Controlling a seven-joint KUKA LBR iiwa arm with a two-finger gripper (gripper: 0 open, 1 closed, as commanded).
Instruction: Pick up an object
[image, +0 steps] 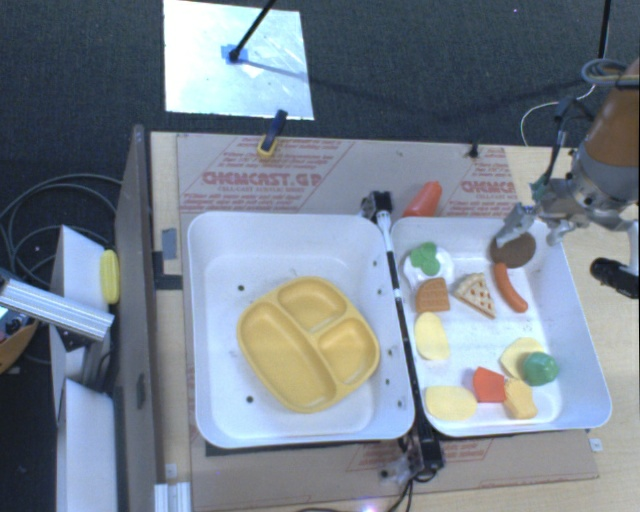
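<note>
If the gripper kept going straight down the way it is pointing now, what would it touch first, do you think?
Probably the brown round piece just below the gripper, at the far end of the right bin. Depth is hard to judge from above.

Both bins (300, 232) look like smooth white plastic with a faint sheen, and the yellow tray (308, 343) in the left one is plastic too — glossier, catching light along its ridges. The toy foods, the sausage (510, 288) among them, look matt and slightly rubbery. Under everything lies a board (300, 165) of printed cardboard — dull, papery.
</note>
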